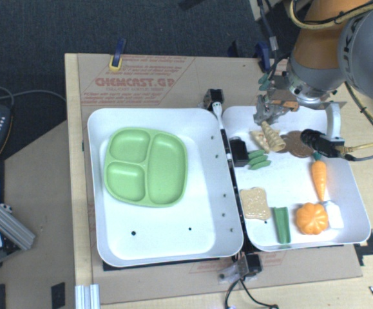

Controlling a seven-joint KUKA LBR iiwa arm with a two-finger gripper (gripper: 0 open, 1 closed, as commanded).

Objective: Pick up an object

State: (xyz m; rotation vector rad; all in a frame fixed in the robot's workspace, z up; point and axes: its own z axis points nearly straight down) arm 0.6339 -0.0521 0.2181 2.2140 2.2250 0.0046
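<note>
Grey and orange, the arm [331, 34] bends down over the far edge of the right bin [360, 208], wrist vertical. Its hand [268, 116] hangs just above a beige corn-like piece [268, 138]; I cannot tell if it is clenched or released

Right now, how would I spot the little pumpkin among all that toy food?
Look in the right-hand white bin, the one crowded with small items, and go to its near right corner. The pumpkin sits there, below the carrot and right of an upright green stick. It is the only round, ribbed orange piece; the carrot is long and tapered.
</note>
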